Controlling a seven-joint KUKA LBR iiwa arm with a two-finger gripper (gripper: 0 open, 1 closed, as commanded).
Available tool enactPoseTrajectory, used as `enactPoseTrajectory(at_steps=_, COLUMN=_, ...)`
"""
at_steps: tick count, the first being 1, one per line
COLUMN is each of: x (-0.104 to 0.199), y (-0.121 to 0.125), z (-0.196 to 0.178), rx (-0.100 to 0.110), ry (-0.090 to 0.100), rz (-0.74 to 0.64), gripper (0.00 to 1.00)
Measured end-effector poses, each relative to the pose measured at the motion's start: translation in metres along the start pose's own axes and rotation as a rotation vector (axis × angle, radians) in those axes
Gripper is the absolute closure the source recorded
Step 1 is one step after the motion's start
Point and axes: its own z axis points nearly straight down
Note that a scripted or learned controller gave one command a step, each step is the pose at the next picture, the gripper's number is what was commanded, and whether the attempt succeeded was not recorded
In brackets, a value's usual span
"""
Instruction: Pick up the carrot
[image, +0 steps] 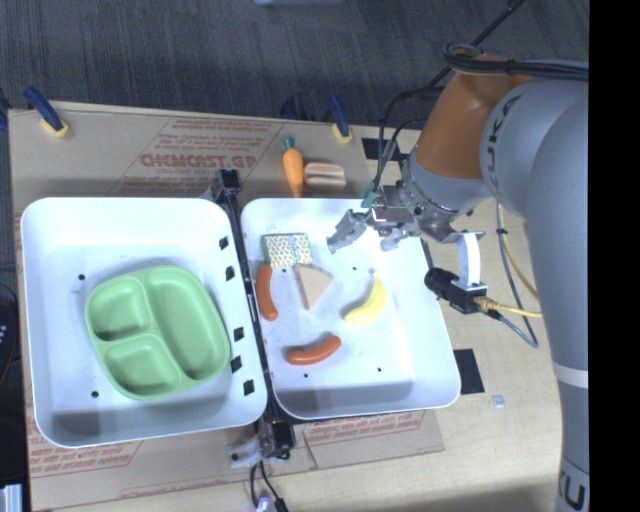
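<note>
The carrot (291, 168), orange with a green top, lies on the cardboard just behind the right bin (430, 370), outside it and beside a tan bun-like piece (324, 176). My gripper (363, 236) hangs over the back part of the right bin, to the right of and nearer than the carrot. Its fingers stand apart with nothing between them.
In the right bin lie a patterned square (287, 249), a sausage (265, 292) along the left wall, a tan wedge (314, 286), a banana (367, 303) and another sausage (313, 350). The left bin (40, 300) holds a green divided plate (155, 328).
</note>
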Motion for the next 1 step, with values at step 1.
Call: enactPoseTrajectory(at_steps=1, x=-0.0102, y=0.0248, z=0.1254, rx=-0.007, ry=0.001, rz=0.143, gripper=0.0)
